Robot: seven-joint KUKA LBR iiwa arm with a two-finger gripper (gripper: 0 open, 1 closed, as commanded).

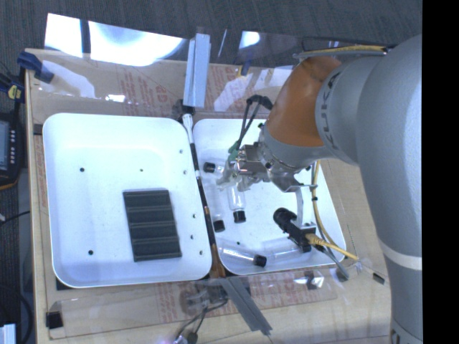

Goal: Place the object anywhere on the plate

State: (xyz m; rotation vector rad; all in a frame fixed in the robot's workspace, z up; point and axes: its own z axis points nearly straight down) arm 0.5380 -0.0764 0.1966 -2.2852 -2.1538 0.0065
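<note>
A dark grey ribbed plate point(152, 224) lies flat in the left bin point(72, 192), toward its front right. Several small clear vials with black caps lie in the right bin point(324, 206): one point(209, 168) near the divider, one point(237, 208) in the middle, one point(244, 255) at the front. My gripper point(233, 175) hangs low over the right bin's left half, just above the middle vial and beside the one near the divider. The wrist hides whatever lies directly beneath it.
A loose black cap point(218, 226) sits by the divider in the right bin. Another clear tube point(278, 248) lies near the front wall. The arm's big grey body covers the right bin's far right side. The raised rim between the bins runs under the gripper's left.
</note>
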